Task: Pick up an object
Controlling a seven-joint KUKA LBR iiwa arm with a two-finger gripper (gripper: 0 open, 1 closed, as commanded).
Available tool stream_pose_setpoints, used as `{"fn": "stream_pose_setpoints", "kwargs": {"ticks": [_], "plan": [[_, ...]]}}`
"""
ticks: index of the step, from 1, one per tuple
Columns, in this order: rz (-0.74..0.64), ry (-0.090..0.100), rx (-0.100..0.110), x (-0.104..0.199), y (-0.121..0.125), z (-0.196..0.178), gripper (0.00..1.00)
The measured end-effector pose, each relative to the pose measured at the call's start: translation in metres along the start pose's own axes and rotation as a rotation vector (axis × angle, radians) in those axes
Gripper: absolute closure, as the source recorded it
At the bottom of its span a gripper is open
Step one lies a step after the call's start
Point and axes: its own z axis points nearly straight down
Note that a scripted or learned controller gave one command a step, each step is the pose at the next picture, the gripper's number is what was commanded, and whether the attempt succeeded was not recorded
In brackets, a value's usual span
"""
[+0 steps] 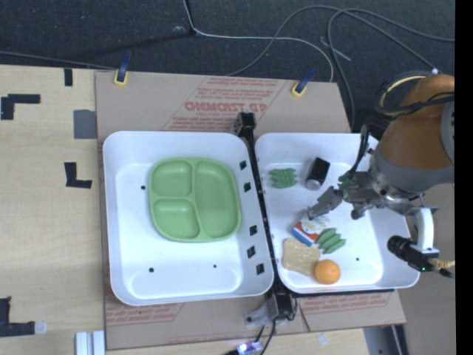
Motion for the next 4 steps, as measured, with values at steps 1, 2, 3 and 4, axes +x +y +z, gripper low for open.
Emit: {"fn": "stream_pose_setpoints", "kwargs": {"ticks": [1,2,3,4], "plan": [[-0.004,-0.002,-0.014,0.000,0.003,-0.007,0.00],[-0.002,-0.002,-0.011,-0.006,0.001,0.054,0.00],[-0.003,-0.008,-0.023,-0.003,0.006,0.113,0.00],[-0.002,-0.008,-0.029,-0.005,0.011,0.119,0.00]]}}
